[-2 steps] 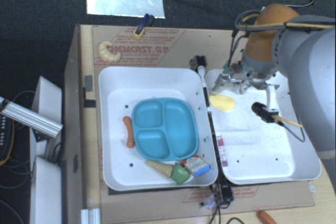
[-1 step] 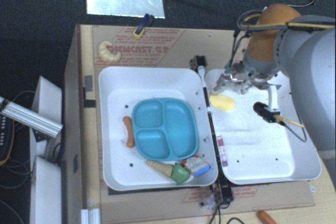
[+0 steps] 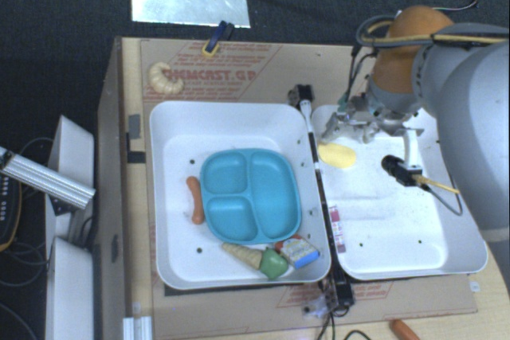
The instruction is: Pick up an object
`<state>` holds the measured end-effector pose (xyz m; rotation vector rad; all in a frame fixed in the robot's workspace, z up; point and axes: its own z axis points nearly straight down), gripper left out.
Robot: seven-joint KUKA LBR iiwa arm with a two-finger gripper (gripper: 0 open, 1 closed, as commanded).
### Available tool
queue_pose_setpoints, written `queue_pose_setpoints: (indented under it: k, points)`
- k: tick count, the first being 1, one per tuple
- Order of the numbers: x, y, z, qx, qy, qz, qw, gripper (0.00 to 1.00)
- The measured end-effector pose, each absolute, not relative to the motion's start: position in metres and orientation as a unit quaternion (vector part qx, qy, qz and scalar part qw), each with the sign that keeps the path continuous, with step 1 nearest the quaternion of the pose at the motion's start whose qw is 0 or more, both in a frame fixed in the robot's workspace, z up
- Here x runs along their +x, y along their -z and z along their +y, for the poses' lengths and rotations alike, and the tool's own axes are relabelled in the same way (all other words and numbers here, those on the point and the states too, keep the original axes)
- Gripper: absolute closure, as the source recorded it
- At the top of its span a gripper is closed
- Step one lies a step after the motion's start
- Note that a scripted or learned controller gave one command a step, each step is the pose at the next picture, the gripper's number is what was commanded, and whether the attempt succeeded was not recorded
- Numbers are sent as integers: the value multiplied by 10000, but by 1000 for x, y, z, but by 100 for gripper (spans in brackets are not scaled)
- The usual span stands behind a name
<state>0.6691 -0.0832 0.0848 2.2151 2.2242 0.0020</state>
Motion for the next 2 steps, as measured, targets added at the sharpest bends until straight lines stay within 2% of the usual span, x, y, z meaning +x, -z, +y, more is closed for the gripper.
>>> queue_pose_setpoints:
  k: [2]
  points:
    - [669,-85,-87,7061,-5,7081,13,0]
